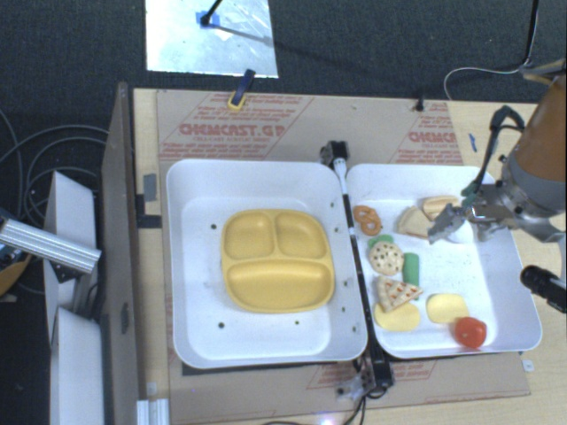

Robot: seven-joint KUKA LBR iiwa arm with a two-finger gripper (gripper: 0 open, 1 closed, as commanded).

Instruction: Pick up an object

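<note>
Gripper (456,222) hovers over right bin (496,326), upper area, dark fingers spread apart, nothing between them. One fingertip reaches toward pale bread pieces (423,216), contact unclear. Toy food scattered left and below: brown pretzel (366,219), green piece (410,265), round speckled cookie (385,257), pizza slice (399,292), yellow pieces (446,307), red tomato (470,331) near front edge. Left bin (190,264) holds yellow three-compartment plate (276,259).

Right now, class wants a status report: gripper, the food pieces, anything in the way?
Gripper over right bin, open, nothing between fingers. Bread pieces just beside it. Cookie, tomato lie apart. Nothing blocking.
</note>
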